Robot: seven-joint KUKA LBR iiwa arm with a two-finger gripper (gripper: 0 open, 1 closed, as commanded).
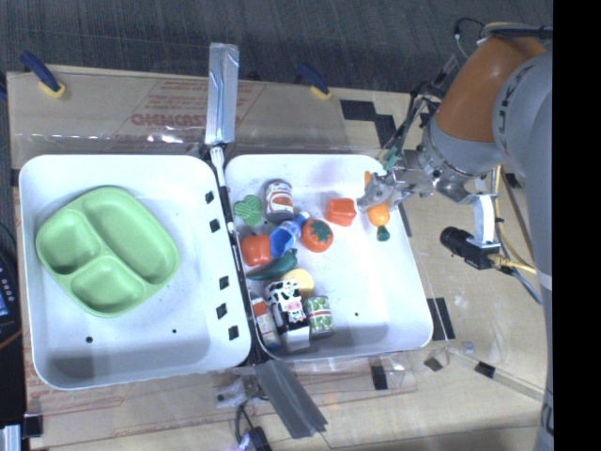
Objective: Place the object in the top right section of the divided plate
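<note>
End effector (378, 198) at right bin's (404, 294) right rim, an orange toy (377, 216) apparently held between its fingers, hard to confirm. Green divided plate (106, 249) in left bin (56, 355).

Red print on bench sheet (169, 118): illegible, mirrored.
</note>
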